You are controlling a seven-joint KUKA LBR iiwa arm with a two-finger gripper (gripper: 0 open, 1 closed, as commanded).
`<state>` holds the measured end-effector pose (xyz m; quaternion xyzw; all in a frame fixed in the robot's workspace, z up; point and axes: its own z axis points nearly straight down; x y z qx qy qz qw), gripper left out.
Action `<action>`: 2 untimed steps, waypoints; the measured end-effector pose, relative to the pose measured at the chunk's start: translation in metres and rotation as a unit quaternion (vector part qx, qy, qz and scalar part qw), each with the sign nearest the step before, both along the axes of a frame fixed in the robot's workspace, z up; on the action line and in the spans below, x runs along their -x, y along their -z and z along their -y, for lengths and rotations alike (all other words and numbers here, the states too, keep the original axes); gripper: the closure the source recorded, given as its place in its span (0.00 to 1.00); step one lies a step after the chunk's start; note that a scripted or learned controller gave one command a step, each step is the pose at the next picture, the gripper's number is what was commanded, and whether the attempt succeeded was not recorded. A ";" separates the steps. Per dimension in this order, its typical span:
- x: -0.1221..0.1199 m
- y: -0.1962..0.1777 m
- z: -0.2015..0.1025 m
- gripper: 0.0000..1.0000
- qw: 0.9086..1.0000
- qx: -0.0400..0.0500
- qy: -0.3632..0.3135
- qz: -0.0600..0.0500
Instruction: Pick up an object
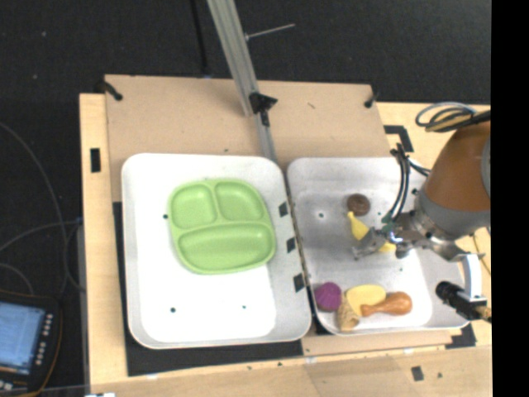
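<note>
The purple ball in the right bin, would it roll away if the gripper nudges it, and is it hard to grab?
The purple ball looks round, so a nudge would probably roll it. It sits near the right bin's front left corner beside a yellow piece, which may stop it early. Its rounded sides could slip from the fingers unless pinched across the middle.

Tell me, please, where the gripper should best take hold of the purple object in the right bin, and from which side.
The purple object looks small and rounded, lying near the right bin's left wall. Probably best to come straight down from above and close across its middle. A yellow piece lies close on its right, so the fingers would likely fit better at its near and far sides.
</note>
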<state>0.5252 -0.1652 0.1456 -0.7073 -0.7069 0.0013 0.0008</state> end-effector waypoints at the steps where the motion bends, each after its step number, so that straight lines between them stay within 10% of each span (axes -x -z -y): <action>1: -0.002 -0.014 0.001 1.00 1.000 0.001 0.002 0.004; 2: -0.007 -0.058 0.005 1.00 1.000 0.001 -0.002 0.005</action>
